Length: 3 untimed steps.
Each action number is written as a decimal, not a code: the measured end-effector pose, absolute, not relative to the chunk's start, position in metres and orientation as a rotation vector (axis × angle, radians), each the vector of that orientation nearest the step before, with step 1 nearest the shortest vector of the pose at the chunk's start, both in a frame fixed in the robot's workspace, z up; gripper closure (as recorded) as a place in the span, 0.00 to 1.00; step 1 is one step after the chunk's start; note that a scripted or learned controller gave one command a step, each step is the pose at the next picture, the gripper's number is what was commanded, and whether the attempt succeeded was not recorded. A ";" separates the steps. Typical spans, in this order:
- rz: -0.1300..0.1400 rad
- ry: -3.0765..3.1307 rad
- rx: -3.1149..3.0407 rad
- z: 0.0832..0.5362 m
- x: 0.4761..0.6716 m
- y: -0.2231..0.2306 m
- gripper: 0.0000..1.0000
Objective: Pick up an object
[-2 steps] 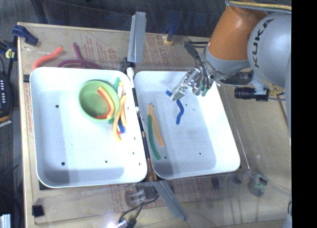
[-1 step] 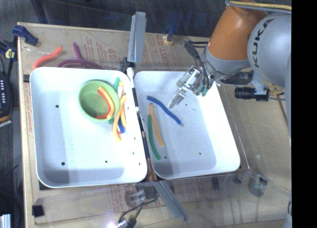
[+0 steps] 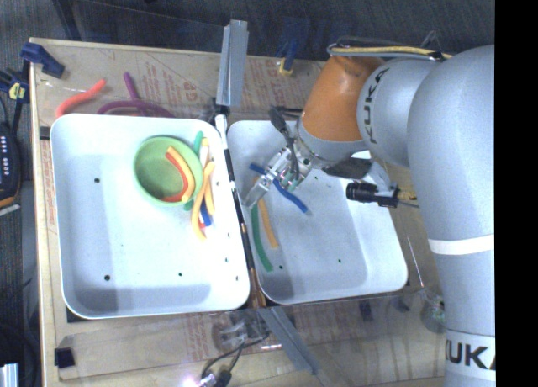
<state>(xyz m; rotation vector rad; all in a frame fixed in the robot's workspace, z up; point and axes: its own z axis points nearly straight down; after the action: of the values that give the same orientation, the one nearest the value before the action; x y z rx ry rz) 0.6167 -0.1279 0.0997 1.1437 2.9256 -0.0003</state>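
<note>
Sticks lie in the right bin (image 3: 370, 267) near its left wall: green stick (image 3: 262, 246), orange stick (image 3: 268, 224), blue stick (image 3: 290, 198); the gripper (image 3: 271, 177) is lowered there, jaw state untellable; crowding could cause a miss.

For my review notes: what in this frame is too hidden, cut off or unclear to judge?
- Pincer: in the camera view its tips blur into the metal body, so a grasp can't be confirmed.
- Blue strip: its upper end runs under the pincer; contact unclear.
- Right bin: its far right corner is covered by the arm.
- Green bowl: coloured strips drape over its right rim, hiding that side.
</note>
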 end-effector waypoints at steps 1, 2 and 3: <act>-0.001 2.927 1.138 0.110 0.617 -0.128 1.00; -0.002 2.927 1.138 0.110 0.617 -0.128 0.00; -0.002 2.927 1.133 0.121 0.618 -0.127 1.00</act>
<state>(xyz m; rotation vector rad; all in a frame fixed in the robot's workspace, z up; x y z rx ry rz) 0.6182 -0.1274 0.1209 1.1327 2.9267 -0.0022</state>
